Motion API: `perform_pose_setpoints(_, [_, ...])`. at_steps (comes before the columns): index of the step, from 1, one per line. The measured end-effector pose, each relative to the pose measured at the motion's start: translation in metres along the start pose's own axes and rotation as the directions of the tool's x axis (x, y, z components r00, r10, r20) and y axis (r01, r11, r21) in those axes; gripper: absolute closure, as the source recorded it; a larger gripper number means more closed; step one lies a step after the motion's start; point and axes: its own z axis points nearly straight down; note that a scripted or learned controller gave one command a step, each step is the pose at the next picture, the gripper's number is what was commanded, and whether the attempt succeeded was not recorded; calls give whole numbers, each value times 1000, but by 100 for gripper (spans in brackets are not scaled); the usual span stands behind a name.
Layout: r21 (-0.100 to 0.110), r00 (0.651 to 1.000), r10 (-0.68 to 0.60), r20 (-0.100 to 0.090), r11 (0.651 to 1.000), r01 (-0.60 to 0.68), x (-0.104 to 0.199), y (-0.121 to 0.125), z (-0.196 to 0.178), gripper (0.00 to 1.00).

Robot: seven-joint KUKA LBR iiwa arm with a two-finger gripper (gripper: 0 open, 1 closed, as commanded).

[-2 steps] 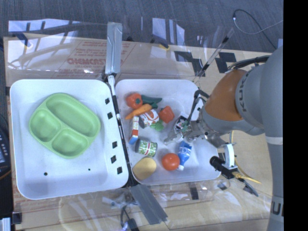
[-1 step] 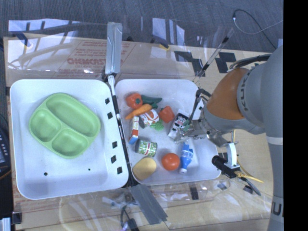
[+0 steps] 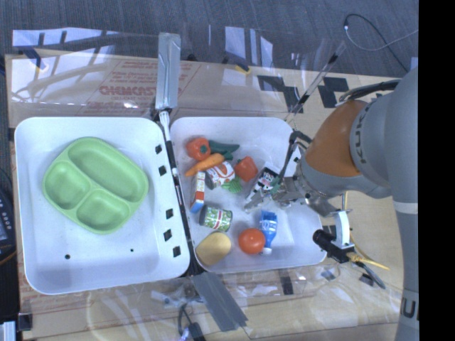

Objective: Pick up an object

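My arm (image 3: pixel 370 148) enters from the right and reaches over the right bin (image 3: pixel 298 258), which holds every candidate object; the left bin (image 3: pixel 28 261) beside it carries a green divided plate (image 3: pixel 96 183). Both bins sit on the tabletop (image 3: pixel 57 73). My pincer (image 3: pixel 264 194) hangs low in the middle of the right bin, between a red block (image 3: pixel 246 168) above it and a small blue bottle (image 3: pixel 268 226) below it; I cannot tell from this view whether it is apart or together, and nothing visibly sits in it. Judgement: the step in hand is the descent onto one item. To do it well, I select an isolated target. The blue bottle and the red ball (image 3: pixel 251 241) touch each other, so a grasp there risks pushing both. The yellow potato-shaped item (image 3: pixel 214 248) lies against the divider, leaving little room on that side. The green can (image 3: pixel 215 218) and the carrot (image 3: pixel 204 164) lie in a crowded cluster. Open floor exists along the right wall, so approach from there.
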Motion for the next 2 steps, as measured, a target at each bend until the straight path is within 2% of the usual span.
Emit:
perform_pose_setpoints(1, [-6,994,-107,-1,994,107,3,-39,8,0])
perform_pose_setpoints(2, [-2,994,-113,0,994,113,2,-39,0,100])
